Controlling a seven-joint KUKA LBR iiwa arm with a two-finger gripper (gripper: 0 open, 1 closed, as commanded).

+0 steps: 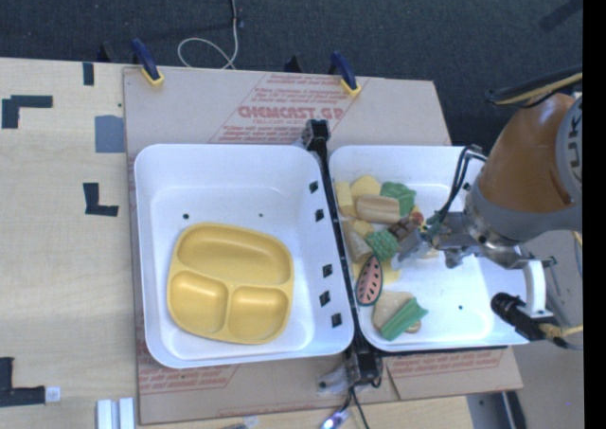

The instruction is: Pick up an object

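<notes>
Camera view: nearest me, the sandwich toy and watermelon slice lie in the right bin. I see the gripper low over the toy pile; can't tell its state. Nothing lifted, I judge. Yellow tray in the left bin.

The hand is buried in the toy-food pile, its tips too small and cluttered to read, the arm runs off the right edge, and the worktop is cut off at the left and bottom.
</notes>
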